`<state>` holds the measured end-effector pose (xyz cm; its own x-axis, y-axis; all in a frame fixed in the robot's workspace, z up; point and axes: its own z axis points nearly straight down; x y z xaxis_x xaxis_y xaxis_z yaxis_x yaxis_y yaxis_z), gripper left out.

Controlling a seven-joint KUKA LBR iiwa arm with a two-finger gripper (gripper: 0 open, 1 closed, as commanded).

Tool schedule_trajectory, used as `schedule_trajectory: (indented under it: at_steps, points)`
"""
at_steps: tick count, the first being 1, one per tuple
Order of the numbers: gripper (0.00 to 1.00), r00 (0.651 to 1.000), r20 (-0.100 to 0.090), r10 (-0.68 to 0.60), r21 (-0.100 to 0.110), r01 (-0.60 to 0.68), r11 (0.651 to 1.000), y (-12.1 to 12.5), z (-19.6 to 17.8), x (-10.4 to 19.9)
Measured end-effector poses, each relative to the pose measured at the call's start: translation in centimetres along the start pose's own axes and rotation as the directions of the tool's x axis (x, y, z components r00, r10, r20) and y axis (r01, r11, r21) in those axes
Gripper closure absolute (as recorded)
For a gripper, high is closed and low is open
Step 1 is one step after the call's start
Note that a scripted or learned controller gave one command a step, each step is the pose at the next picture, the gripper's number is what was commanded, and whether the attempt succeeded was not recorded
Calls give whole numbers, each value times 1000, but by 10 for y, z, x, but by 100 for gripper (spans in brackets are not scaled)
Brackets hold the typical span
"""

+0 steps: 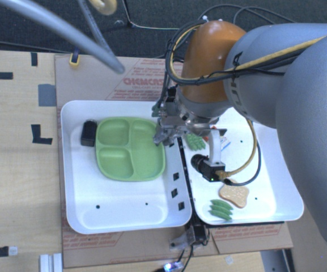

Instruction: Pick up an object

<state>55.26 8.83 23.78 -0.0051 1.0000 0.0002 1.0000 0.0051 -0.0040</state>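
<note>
My gripper (165,132) hangs low over the divider between the two bins, at the right rim of a green divided plate (129,150) that lies in the left bin (118,213). Nothing shows between its tips. A small black block (88,133) rests against the plate's left edge. Just right of the gripper, in the right bin (276,200), lies a green leafy toy (195,141). Nearer the front of that bin sit a tan cookie-shaped piece (234,195) and a green pea pod (220,209).
A small white item with red and blue marks (223,144) lies in the right bin, partly under the arm. The arm's large grey and orange body covers the back of the right bin. A cardboard sheet (140,78) lies under the bins.
</note>
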Motion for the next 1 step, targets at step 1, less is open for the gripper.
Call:
schedule_trajectory:
  at_steps: [1]
  points:
    - [0, 1000, 1, 3, -2, -3, 1000, 1, -1, -2]
